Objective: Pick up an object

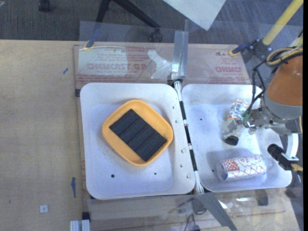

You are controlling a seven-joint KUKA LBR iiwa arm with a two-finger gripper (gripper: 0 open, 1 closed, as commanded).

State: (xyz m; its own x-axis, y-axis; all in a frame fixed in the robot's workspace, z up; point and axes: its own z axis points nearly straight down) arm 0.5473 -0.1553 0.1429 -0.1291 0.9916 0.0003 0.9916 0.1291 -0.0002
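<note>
One red-and-white patterned can (242, 166) on its side, pincer (234, 129) state impossible to tell.

One fixed camera is looking down on me from above the bench (33, 129), tilting slightly toward the far side. It's sitting at moderate height, taking in both white bins (91, 143) plus floor and a chair base (103, 6) beyond. My arm (286, 88) is entering from the right.
</note>
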